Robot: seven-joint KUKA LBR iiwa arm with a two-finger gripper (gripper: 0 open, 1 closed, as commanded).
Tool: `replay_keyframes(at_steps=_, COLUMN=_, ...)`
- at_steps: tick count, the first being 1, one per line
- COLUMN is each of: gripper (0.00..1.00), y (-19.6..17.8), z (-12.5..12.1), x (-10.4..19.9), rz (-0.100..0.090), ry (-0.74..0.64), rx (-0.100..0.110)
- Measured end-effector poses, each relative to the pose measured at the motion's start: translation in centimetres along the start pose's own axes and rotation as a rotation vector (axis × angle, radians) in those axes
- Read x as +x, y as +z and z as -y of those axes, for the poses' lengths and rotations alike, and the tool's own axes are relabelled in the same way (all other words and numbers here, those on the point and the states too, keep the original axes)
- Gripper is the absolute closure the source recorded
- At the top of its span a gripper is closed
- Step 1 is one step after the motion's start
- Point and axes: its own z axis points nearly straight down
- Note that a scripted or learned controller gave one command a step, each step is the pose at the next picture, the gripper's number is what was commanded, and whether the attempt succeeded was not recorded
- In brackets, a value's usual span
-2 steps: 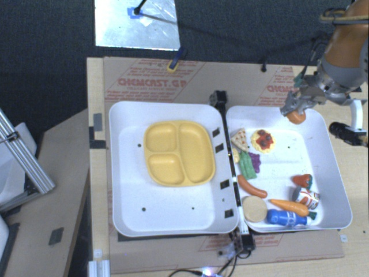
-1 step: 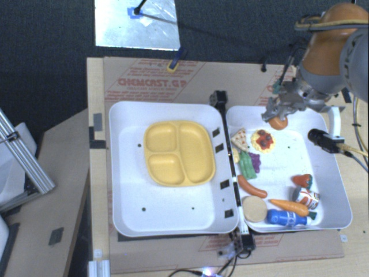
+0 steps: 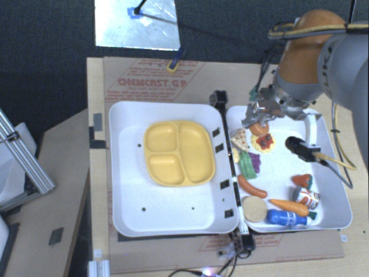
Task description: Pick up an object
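Note:
My gripper (image 3: 257, 118) hangs over the far left part of the right bin (image 3: 337, 198), on the grey arm that comes in from the right. Just under it lies a small orange toy (image 3: 260, 128); whether they touch cannot be told. Close by are a pizza slice (image 3: 239, 137) and a red and yellow piece (image 3: 266, 143). Nearer the front lie a green vegetable (image 3: 246, 164), purple grapes (image 3: 256, 162), a sausage (image 3: 252, 186), a carrot (image 3: 288, 205), a round bun (image 3: 254, 208), a blue bottle (image 3: 286, 217) and a small can (image 3: 307, 198).
The left bin (image 3: 124, 172) holds a yellow divided plate (image 3: 177, 153). A black divider (image 3: 226, 154) runs between the two bins. A shiny metal sheet (image 3: 136, 16) lies beyond the bench at the back.

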Motion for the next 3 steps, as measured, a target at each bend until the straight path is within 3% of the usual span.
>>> replay_keyframes(at_steps=1, gripper=1.0, y=-1.5, z=1.7, x=4.5, rz=0.0, ry=0.0, rx=-0.001)
replay_keyframes(at_steps=2, gripper=1.0, y=-0.5, z=3.9, x=9.9, rz=0.0, ry=0.0, rx=0.001)
replay_keyframes(at_steps=3, gripper=1.0, y=-0.5, z=5.1, x=12.1, rz=0.002, ry=0.002, rx=0.001)
